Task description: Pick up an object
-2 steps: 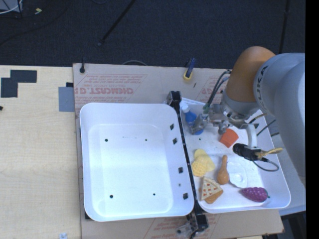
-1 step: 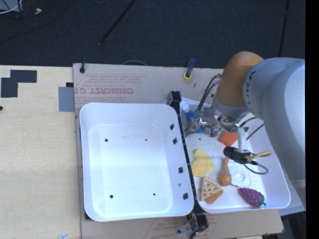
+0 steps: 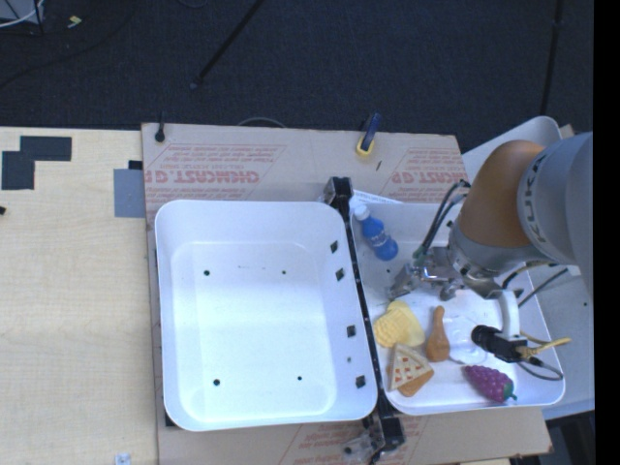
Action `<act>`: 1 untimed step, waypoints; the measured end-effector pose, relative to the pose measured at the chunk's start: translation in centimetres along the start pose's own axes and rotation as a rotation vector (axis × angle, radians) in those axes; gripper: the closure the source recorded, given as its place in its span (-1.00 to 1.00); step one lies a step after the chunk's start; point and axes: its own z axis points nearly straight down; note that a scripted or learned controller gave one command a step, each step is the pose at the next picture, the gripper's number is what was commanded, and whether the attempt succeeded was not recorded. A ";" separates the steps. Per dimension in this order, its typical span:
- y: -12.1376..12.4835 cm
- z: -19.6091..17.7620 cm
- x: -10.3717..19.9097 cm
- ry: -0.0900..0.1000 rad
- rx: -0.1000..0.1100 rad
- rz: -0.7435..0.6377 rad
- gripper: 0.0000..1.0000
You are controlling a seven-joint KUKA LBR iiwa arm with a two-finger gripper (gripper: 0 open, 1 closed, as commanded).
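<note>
The grey arm [image 3: 513, 201] reaches in from the right over the right bin [image 3: 448, 401], and its pincer [image 3: 415, 277] hangs low above the bin's middle; I cannot tell whether it is open or closed. Nothing is seen gripped. A blue bottle [image 3: 376, 235] lies at the far left of this bin. Just near of the pincer are a yellow toy [image 3: 399, 325] and a brown drumstick [image 3: 439, 335]. An orange wedge [image 3: 410, 368] sits at the near left, with purple grapes [image 3: 489, 383] at the near right. The left bin [image 3: 252, 318] stands alongside on the bench [image 3: 68, 289].
</note>
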 end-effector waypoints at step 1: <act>-5.6 0.1 3.8 0.003 0.001 -0.002 -1.00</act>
